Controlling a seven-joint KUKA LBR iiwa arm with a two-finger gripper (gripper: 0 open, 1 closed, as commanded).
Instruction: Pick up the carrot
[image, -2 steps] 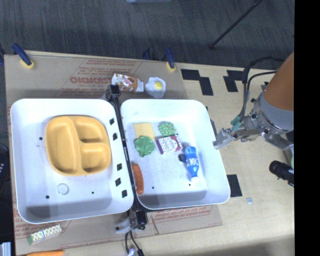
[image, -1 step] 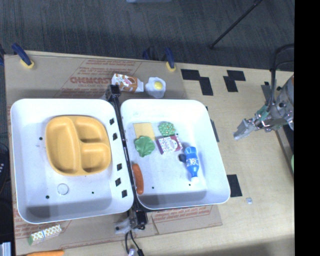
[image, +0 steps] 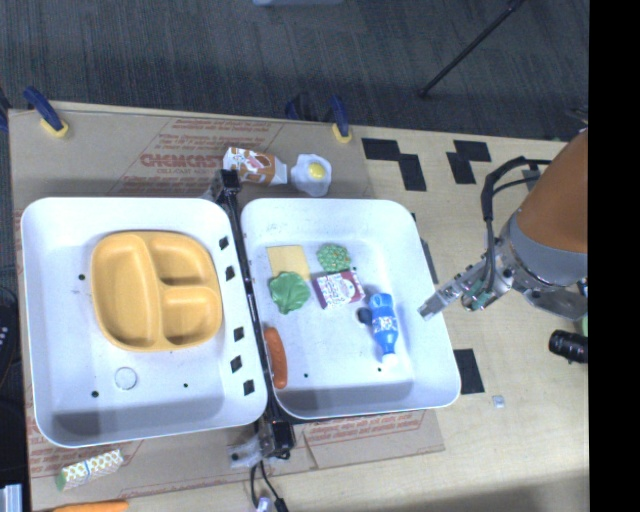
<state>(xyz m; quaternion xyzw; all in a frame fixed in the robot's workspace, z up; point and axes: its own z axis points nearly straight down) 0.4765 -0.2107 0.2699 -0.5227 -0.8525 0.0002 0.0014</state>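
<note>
Off to the right of both bins, my claw (image: 440, 302) hovers above the surface (image: 520, 420), just outside the right bin's (image: 430, 365) right wall. I cannot tell whether it is apart or together; nothing shows in it. My grey arm with its orange band (image: 560, 200) reaches in behind it from the right.

At the right bin's lower left, the carrot (image: 277, 356) lies lengthwise against the left wall, well apart from my claw. Near the bin's middle sit a leafy green vegetable (image: 290, 292), a yellow cheese slice (image: 286, 259), a round green textured item (image: 333, 256), a dark red packet (image: 337, 289) and a blue bottle (image: 382, 324) lying on its side.

Left of that, the left bin (image: 50, 400) holds a yellow divided tray (image: 155, 290).

Beyond the bins, on the cardboard (image: 180, 160), rest a small brown-and-white carton (image: 250, 166) and a white-and-yellow fried egg toy (image: 312, 174). Two blue clamps (image: 45, 112) grip the far edge
</note>
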